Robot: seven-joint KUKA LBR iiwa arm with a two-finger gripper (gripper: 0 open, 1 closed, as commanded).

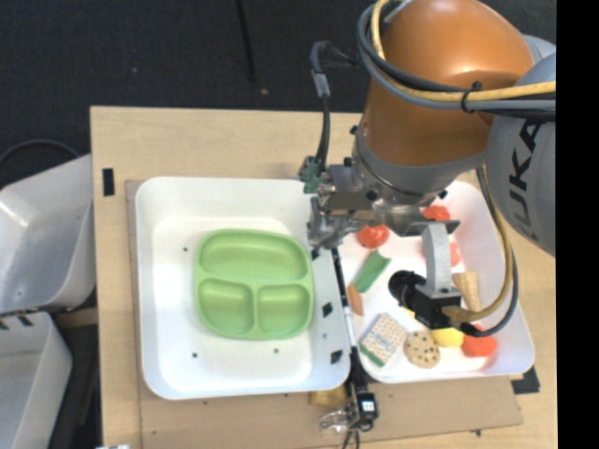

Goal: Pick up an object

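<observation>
Left bin holding a green divided plate at its centre, right bin holding a cookie, green stick and red piece, gripper over the bins' shared edge, cannot tell whether it is open or closed

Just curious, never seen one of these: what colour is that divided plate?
Light green, plain, no pattern; the divided plate shows best in the camera view.

A pale wooden worktop on a dark floor carries two white bins, the left bin at nine o'clock of the right bin. A green divided plate lies in the left bin's middle.
</observation>
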